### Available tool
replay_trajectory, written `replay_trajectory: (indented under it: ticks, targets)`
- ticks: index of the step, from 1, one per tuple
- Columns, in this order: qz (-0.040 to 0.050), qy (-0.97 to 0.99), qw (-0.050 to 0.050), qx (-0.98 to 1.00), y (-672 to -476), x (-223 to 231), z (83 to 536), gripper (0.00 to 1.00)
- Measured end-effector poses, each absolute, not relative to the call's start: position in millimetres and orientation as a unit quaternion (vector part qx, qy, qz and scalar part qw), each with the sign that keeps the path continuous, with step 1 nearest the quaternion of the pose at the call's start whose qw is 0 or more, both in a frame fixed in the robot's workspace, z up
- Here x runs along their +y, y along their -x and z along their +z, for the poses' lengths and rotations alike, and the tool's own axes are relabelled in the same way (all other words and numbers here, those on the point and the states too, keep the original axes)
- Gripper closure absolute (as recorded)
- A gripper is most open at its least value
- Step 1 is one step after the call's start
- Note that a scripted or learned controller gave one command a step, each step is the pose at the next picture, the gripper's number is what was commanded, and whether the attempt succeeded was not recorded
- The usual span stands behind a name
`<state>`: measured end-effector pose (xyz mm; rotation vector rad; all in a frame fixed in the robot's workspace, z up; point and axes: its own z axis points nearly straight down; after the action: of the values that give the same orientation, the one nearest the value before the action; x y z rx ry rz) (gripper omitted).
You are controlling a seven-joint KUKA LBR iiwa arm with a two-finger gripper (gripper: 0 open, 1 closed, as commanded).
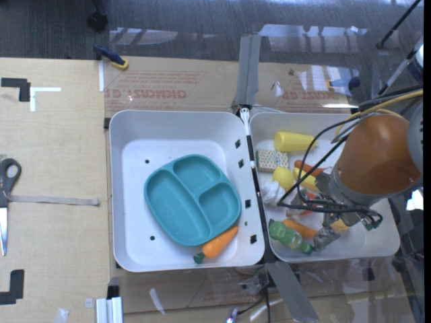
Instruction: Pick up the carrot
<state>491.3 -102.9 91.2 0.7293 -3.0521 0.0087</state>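
Carrot [219,243]: left bin [120,200], at 5 o'clock of the teal divided plate [192,199], touching its rim; green top toward the near wall.
Gripper [326,237]: low in the right bin [387,244], among toy foods; finger state cannot be told.
Risk: the arm [377,157] is well apart from the carrot; closing here would likely seize a wrong item; an orange piece [300,228] beside it invites confusion.

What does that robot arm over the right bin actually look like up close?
The arm ends in a big rounded orange band above a grey wrist section. Below it sits a small metal gripper of grey and silver parts. Thin black cables loop around the wrist, and a yellow cable runs in from the right.
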Motion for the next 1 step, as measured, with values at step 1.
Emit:
replay_trajectory:
  ticks: [1]
  targets:
    - [0.0009,-0.272,-0.003,-0.962,-489.0,-107.0,92.5,0.0]
